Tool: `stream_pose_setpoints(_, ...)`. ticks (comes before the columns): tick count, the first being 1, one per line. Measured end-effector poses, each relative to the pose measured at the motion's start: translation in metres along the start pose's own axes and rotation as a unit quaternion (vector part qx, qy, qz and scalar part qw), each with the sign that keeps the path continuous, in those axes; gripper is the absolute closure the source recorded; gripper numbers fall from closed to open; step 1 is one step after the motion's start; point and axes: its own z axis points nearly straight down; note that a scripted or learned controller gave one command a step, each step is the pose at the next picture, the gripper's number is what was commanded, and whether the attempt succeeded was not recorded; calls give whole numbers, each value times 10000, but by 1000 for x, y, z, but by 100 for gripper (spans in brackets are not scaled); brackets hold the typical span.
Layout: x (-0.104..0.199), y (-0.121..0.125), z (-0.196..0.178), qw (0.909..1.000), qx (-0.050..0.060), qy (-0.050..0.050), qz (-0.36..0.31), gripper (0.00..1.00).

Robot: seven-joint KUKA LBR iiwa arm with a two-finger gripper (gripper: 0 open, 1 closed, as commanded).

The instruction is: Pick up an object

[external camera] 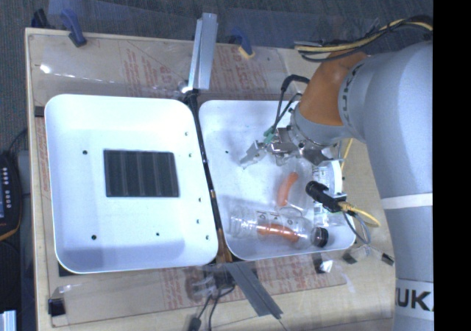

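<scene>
Arm [390, 146] fills the frame's right side, nearest the cam; orange band at upper centre-right. Gripper [259, 151] sits over the right bin [221, 123], upper-middle area; jaws look apart w/ nothing between them. Candidate obj: orange piece [287, 187] just below-right of the gripper; clear plastic item [268, 228] w/ an orange insert lies near the bin's lower edge. Left bin [73, 123] holds a dark grate [141, 173]. Recommended: centre jaws astride the orange piece, descend vertically, close, then lift.

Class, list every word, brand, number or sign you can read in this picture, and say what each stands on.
"UK": large dark letters on the grey arm, cut off at the picture's edge.
Faint red printing on the bench around the bins: too blurred to read.
</scene>
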Motion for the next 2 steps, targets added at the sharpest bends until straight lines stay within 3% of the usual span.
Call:
stream_pose_setpoints(1, -2, -38, -1, 10000, -21, 45, 16, 0)
stream_pose_setpoints(2, -9, -69, -80, 10000, -16, -8, -72, 0)
